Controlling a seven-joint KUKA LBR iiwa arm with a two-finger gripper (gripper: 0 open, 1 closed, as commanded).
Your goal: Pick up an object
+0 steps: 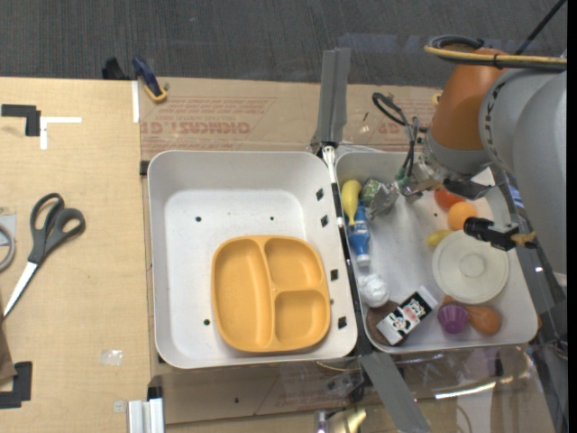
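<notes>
**K:** Grey metal at the tool end, gripper (413, 186) low at the far end of the right bin (397, 269). Can't tell whether the fingers are released or clenched; wrist and cabling cover them.

**M:** Anything between them?

**K:** Nothing I can confirm. Tip sits just beside a crumpled grey-green thing (380, 197), maybe touching it. Yellow banana-shaped toy (350, 193) just left of that, against the bin's left wall.

**M:** So which step?

**K:** My read: reach/descend onto a target, grasp not proven. No pick to credit yet.

**M:** Other candidates in that bin?

**K:** Orange ball (460, 215) right of the tip, partly under the arm. Blue bottle (360, 237) along the left wall, white cap at its near end. White round lid (469, 269) mid-right. Near end: black-and-white carton (403, 317), purple cup-shaped piece (452, 318), brown-orange egg shape (485, 318).

**M:** Left bin?

**K:** Left bin (180, 242) holds one orange divided tray (270, 291), three compartments, nothing in them.

**M:** Next move?

**K:** Judgement only: close on the crumpled item, lift straight up, check it rises with the fingers. Clutter is tight at the far-left corner, so the banana could get nudged or dragged.

**M:** Readable text?

**K:** Red print on the cardboard (225, 120) beyond the bins, upside down and mirrored from here; can't read it with confidence. Carton print too small to read.

**M:** Off-bench stuff?

**K:** Scissors (45, 233) on the wood bench, well left of both bins. Irrelevant.
</notes>
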